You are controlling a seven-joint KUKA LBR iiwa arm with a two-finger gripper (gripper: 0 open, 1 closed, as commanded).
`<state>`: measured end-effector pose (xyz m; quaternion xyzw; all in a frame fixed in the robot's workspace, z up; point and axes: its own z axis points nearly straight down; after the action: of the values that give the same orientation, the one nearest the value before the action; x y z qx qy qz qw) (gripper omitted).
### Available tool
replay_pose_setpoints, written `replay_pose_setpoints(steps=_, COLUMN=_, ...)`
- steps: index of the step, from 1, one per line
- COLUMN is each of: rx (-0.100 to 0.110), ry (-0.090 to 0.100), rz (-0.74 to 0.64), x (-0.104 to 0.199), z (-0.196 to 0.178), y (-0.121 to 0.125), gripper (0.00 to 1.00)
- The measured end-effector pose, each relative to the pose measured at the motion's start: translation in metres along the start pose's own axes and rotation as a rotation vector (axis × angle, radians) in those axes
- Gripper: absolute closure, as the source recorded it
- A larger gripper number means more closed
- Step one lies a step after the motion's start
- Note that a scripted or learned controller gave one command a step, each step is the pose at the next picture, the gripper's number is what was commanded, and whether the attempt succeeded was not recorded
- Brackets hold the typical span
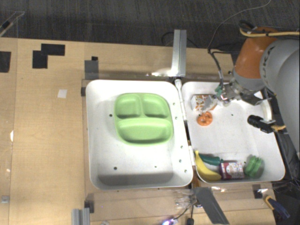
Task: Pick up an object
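Note:
My gripper (222, 95) hangs low over the back of the right bin (276, 175), with the grey arm and its orange band reaching in from the right. Just left of the gripper lies a small printed packet (201, 101), close to it, though I cannot tell if they touch. An orange round object (204, 119) sits just in front of the packet. Along the bin's front wall lie a yellow banana (206, 170), a teal item (212, 160), a dark red can (231, 169) and a green object (254, 166).
The left bin (101, 172) holds a green divided plate (142, 117) near its middle. A metal post (179, 50) stands behind the seam between the two bins. Bare white floor shows in the middle of the right bin.

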<state>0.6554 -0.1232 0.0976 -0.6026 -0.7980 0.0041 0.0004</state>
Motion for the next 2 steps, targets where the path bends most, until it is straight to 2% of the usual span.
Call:
replay_pose_setpoints(steps=1, rx=-0.020, ry=0.000, rz=0.129, x=0.040, z=0.007, y=-0.041, gripper=0.00)
replay_pose_setpoints(steps=2, rx=0.038, ry=0.020, rz=0.104, x=0.015, z=0.007, y=0.010, gripper=0.00)
